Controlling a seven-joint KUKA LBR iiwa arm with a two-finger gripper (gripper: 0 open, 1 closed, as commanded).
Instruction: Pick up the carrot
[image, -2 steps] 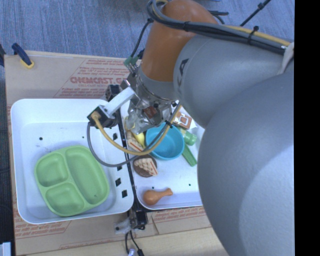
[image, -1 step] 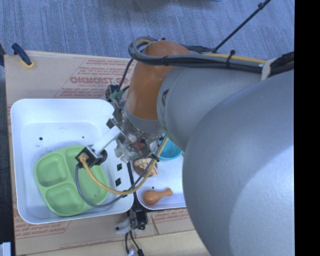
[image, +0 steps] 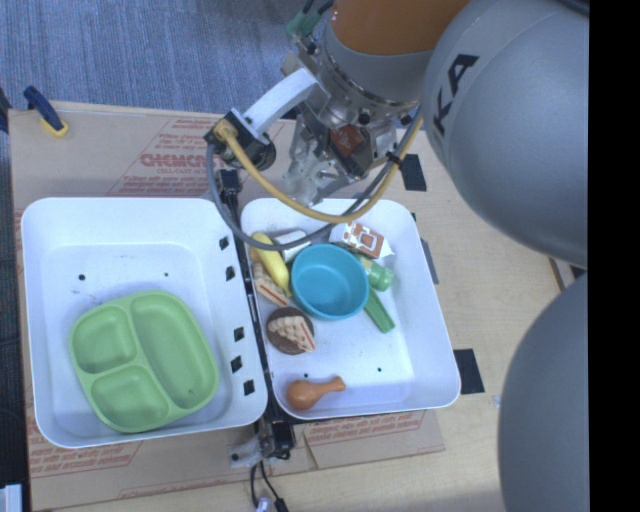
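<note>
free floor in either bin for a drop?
Left bin: bare strip behind the green divided plate. Right bin: small bare patch at the front right, between the drumstick and the wall. Crowded around the blue bowl.

An orange carrot (image: 314, 391) with a bulbous left end and thin right tip lies flat near the right bin's lower edge, bottom centre of frame.

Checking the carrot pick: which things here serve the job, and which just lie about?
Job: gripper, above right bin; orange piece, perhaps the carrot, unsure.
Lying about: blue bowl, yellow piece, green piece, green tray.
</note>
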